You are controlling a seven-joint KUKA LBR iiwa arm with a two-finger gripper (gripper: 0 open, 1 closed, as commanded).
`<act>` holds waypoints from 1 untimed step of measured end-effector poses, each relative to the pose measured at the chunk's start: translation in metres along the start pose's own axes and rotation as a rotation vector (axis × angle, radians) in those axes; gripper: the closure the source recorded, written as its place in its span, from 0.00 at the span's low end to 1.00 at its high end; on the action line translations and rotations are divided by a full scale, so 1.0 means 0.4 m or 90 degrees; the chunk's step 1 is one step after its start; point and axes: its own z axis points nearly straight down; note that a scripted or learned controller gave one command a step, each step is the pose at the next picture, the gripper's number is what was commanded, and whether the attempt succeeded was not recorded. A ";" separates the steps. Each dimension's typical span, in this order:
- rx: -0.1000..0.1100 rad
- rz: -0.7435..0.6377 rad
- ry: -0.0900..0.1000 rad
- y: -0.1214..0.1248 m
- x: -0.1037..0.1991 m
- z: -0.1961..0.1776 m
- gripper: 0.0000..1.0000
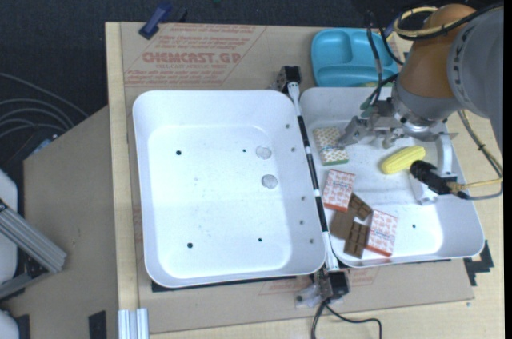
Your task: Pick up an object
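Two white bins are seen side by side on a tan bench. The grey arm with its orange band (428, 61) is seen reaching in from the right over the right bin (460, 237). The gripper (382, 129) is held low over that bin's upper part; whether it is open or closed cannot be told, and nothing is seen clamped in it.

A yellow banana-shaped object (401, 159) is found just beside the gripper, below and to its right. A small patterned card (330, 144) is seen left of the gripper, near the divider. Lower down, a red-printed card (339, 189), a brown chocolate-like bar (352, 227) and a second red-printed card (382, 232) are clustered, touching or overlapping. The left bin (160, 121) is marked by two small round discs (266, 166). A blue tray (346, 57) is seen behind the right bin.
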 end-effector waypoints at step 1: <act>0.000 0.001 0.000 -0.127 -0.003 -0.212 0.00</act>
